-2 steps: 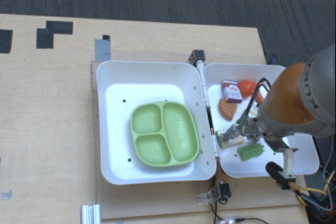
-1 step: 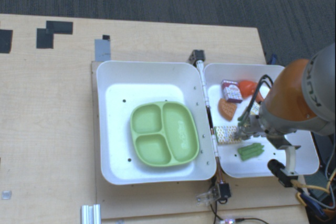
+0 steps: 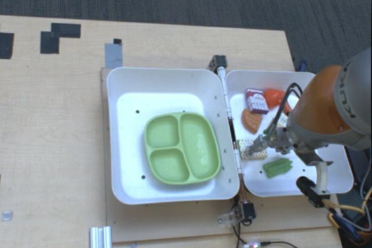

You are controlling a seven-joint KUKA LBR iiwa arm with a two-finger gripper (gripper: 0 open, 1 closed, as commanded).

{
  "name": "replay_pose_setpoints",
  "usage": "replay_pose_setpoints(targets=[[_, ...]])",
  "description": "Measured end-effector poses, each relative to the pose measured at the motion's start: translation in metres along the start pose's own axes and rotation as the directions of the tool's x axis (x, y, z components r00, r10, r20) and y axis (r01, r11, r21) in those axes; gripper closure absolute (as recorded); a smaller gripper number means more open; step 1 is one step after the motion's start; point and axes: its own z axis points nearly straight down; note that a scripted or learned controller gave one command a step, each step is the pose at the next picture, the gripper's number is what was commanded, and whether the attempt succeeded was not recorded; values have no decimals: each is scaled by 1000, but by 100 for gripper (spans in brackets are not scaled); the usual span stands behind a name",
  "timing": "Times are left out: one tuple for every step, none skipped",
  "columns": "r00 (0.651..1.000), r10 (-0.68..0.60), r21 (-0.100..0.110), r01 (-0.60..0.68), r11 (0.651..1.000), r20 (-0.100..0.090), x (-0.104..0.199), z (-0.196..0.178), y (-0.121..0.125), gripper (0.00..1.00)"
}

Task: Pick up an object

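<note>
Reaching into right bin [image 3: 347, 178] from the right; gripper [image 3: 256, 147] low over a pale speckled block [image 3: 253, 148] by the bin's left wall. Fingers: cannot tell, apart or together. Green piece [image 3: 277, 167] just beside, orange piece [image 3: 252, 120] and maroon packet [image 3: 256, 100] further back. Green divided plate [image 3: 182, 148] in left bin [image 3: 125, 142].

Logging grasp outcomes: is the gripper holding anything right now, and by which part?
Cannot be told. The gripper is down in the right bin, at a pale speckled object, but a grip between its fingers is not visible.

One camera sits high above the bench [image 3: 52, 125] and looks down at a slant. It sees both white bins [image 3: 125, 142], far off.
</note>
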Motion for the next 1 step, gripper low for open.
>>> replay_pose_setpoints(targets=[[1000, -3, -3, 3, 1000, -3, 1, -11, 2, 100]])
